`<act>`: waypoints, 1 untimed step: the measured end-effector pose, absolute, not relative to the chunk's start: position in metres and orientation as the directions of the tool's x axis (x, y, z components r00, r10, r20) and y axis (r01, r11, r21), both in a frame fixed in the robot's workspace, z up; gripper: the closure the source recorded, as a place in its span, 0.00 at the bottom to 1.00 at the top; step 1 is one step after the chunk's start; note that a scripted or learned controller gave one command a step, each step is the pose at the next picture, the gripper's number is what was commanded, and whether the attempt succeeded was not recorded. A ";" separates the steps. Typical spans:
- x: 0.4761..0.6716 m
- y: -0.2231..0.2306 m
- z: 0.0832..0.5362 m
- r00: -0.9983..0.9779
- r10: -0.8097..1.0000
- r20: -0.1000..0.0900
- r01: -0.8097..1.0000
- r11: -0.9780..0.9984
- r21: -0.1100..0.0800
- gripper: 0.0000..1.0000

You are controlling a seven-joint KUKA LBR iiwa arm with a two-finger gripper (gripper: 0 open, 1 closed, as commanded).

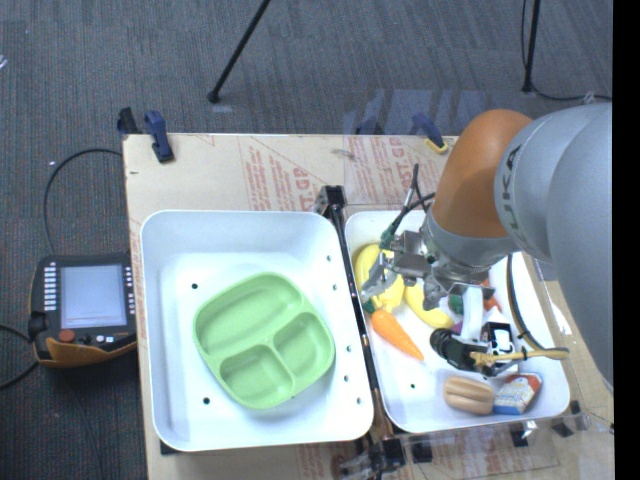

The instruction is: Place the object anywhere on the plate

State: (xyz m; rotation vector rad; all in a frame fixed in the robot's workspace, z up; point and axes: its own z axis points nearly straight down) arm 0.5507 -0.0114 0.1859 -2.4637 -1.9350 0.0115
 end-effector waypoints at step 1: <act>0.551 -0.011 0.186 0.237 0.972 0.000 0.971 -0.237 -0.011 0.00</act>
